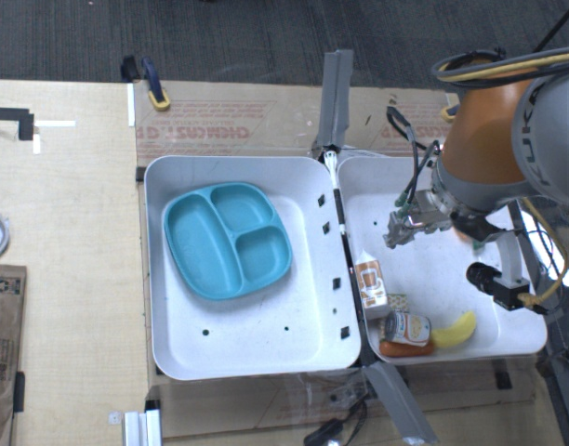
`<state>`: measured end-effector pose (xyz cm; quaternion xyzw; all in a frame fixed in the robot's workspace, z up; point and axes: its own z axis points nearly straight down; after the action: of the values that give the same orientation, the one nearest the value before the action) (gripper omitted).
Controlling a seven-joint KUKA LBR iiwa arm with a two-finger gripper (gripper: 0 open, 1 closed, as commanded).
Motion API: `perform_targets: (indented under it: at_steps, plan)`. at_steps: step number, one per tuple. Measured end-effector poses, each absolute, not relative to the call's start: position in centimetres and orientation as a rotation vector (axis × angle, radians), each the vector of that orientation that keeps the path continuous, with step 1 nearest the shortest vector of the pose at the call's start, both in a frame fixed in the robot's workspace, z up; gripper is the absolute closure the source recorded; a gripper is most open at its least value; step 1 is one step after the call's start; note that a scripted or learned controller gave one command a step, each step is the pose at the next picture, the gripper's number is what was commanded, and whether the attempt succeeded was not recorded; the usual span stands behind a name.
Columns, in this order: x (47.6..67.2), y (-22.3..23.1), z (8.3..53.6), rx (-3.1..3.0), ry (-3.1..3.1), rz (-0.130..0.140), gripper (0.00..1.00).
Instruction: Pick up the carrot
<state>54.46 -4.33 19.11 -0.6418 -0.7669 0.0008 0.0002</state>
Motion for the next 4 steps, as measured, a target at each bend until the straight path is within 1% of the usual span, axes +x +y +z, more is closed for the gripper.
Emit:
perform_targets:
  at_steps: [1, 2, 3, 4]
  plan:
    - [56.3, -2.3, 19.0, -2.021, -2.404, 0.004, 1.00]
    - [53.5, -9.1, 19.1, -1.923, -2.482, 0.003, 1.00]
    - [47.7, -12.5, 10.8, -1.881, -2.513, 0.003, 1.00]
    - [54.3, -17.8, 9.1, -1.902, -2.500, 0.002, 1.00]
